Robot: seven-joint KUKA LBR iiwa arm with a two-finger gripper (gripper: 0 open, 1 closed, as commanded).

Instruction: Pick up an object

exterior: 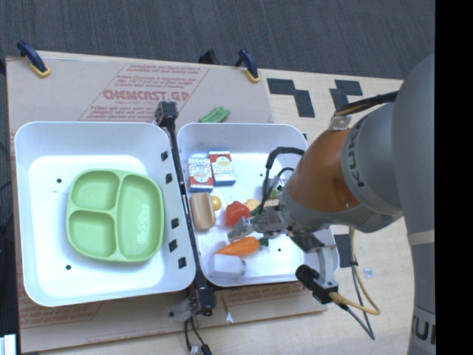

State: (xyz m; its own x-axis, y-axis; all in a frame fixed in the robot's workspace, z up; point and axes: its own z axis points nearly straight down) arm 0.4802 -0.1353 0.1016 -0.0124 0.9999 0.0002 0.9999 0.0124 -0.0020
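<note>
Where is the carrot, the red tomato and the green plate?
carrot (238, 247), camera view, middle of its orange body.
red tomato (236, 212), camera view, its top.
green plate (116, 215), camera view, the divider ridge.

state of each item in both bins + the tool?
green divided plate: flat in the left bin, compartments bare
two small cartons: lying side by side, right bin
bread roll: lying by the divider
tomato: loose, mid-bin
carrot: on its side, beside the tool
white block: at the near wall
tool: low over the carrot, grip unclear
</note>
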